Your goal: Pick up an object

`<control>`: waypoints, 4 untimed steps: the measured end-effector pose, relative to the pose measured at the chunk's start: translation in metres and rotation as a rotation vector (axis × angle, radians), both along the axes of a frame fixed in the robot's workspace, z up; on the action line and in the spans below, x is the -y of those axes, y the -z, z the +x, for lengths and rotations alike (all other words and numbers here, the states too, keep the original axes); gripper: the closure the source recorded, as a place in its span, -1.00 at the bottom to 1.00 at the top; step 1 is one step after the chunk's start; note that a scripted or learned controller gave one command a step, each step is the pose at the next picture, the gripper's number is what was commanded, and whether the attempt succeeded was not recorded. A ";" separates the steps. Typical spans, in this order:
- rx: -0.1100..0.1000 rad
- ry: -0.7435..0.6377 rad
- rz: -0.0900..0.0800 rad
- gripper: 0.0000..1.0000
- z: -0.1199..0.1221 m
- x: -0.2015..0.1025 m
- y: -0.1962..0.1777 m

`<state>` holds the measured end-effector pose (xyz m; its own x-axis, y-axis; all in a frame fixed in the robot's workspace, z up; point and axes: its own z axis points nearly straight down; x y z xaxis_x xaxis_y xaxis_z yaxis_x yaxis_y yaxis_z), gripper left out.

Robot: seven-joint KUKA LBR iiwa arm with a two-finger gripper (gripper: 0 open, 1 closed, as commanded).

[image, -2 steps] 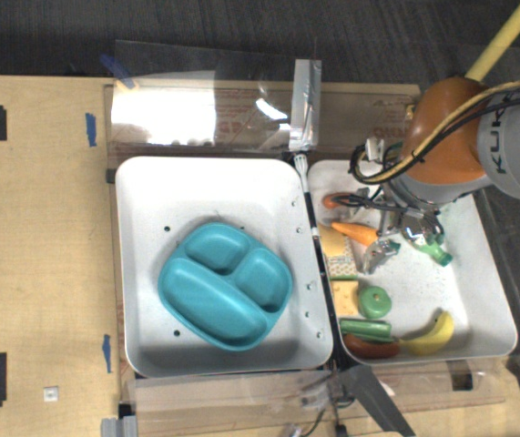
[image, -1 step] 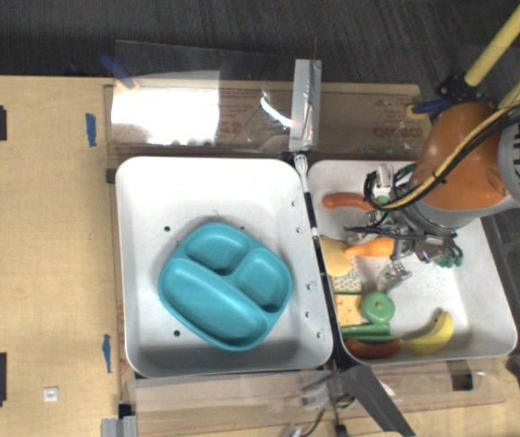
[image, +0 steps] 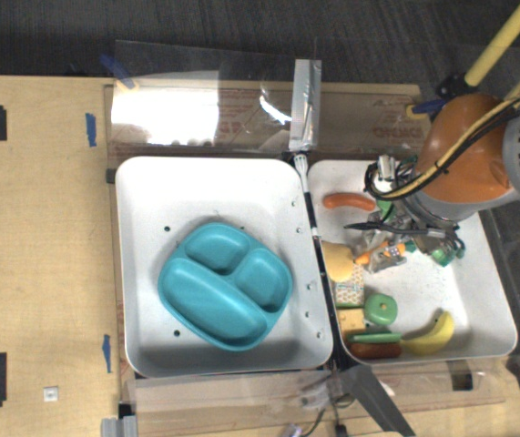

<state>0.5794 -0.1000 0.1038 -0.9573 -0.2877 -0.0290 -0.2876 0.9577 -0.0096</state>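
Note:
My gripper (image: 385, 242) is down in the right bin (image: 478, 299), near its upper middle, under the orange wrist band. Toys lie close around it: an orange sausage (image: 351, 202) just above it, a yellow wedge (image: 337, 260) to its left, and a small green piece (image: 442, 255) to its right. A small orange and grey item sits right at the gripper tip; whether it is gripped is unclear. Lower in the bin lie a green round piece (image: 382, 309), a banana (image: 431, 333) and a red and green toy (image: 375, 340).
The left bin (image: 150, 198) holds a teal divided plate (image: 226, 283). A metal divider (image: 305, 107) and clear plastic sheet stand behind the bins. Cables hang off the wrist over the right bin's top edge. Cardboard bench lies to the left.

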 end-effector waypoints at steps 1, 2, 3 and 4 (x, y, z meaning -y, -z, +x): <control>-0.011 0.031 0.001 1.00 -0.002 -0.028 -0.153; -0.015 0.031 0.003 1.00 -0.002 -0.029 -0.158; -0.005 0.032 0.003 1.00 0.000 -0.029 -0.170; -0.024 0.063 0.004 1.00 0.057 -0.056 -0.161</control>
<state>0.6363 -0.0435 0.2645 -0.9740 -0.2264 -0.0069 -0.2264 0.9740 0.0007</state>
